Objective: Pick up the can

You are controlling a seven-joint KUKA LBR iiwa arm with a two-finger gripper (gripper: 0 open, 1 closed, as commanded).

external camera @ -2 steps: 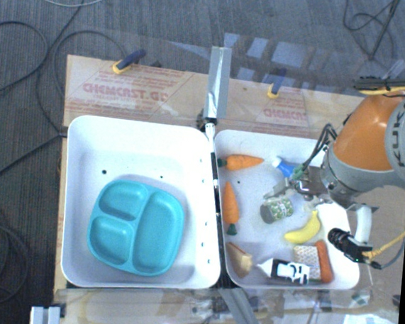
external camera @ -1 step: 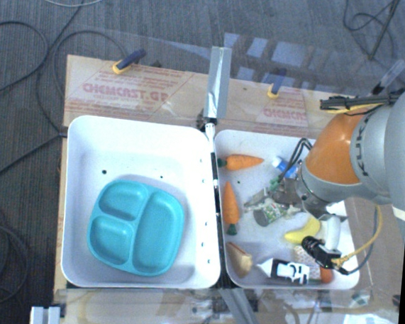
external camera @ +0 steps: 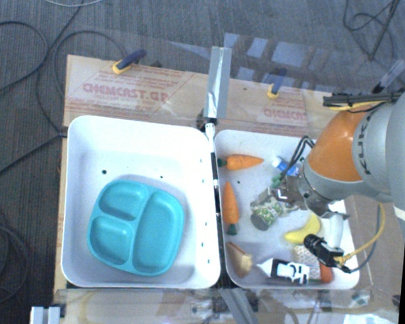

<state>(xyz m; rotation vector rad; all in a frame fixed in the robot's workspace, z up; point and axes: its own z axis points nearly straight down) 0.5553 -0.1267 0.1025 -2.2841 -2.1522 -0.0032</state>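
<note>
The can (external camera: 265, 214) is small, grey-green and speckled, and lies near the middle of the right bin (external camera: 222, 195). My gripper (external camera: 280, 195) hangs directly over the can's upper right end, touching it or very close to it. The grey arm with its orange band (external camera: 339, 153) comes in from the right and hides the bin's far right corner. The can rests low in the bin, apparently on the floor.
Around the can lie two carrots (external camera: 244, 162) (external camera: 231, 205), a yellow banana (external camera: 302, 233), a black-and-white bottle (external camera: 290, 271), a cone-shaped toy (external camera: 240, 258) and a small blue item (external camera: 279, 162). The left bin (external camera: 82, 153) holds a blue divided plate (external camera: 138, 226).
</note>
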